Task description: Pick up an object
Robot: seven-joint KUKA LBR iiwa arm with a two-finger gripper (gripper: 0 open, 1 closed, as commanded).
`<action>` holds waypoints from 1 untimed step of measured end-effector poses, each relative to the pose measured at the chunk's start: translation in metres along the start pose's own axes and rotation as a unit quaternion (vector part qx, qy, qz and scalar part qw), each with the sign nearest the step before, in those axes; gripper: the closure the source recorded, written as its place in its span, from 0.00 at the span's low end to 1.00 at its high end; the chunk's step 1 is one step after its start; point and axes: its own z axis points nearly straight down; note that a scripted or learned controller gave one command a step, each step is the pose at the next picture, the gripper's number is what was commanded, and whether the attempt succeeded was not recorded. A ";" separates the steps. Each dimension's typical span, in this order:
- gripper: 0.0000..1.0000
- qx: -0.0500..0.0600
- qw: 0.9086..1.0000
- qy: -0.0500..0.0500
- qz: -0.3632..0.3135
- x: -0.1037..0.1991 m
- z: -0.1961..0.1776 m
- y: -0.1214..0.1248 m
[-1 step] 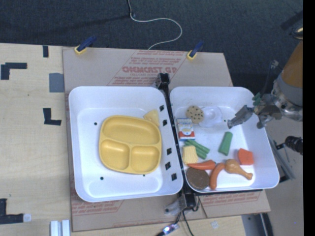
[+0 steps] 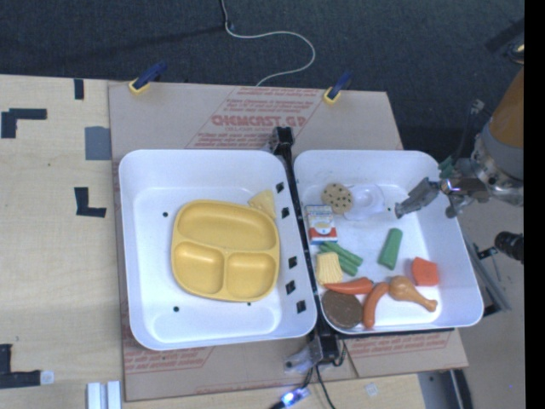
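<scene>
Claw [image 2: 419, 198] is held above the right bin [image 2: 456, 228], near its far right corner; finger state cannot be told. Nothing is seen gripped. Toys lie in that bin, green stick [image 2: 390, 249] nearest. Pick is judged not yet begun: descent, grasp and lift remain.

Dark blue carpet [image 2: 102, 15] lies beyond a pale wooden bench [image 2: 51, 254] topped with cardboard [image 2: 247, 118]
</scene>
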 end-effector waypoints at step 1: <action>0.00 0.002 1.000 0.000 0.000 -0.008 0.049 0.001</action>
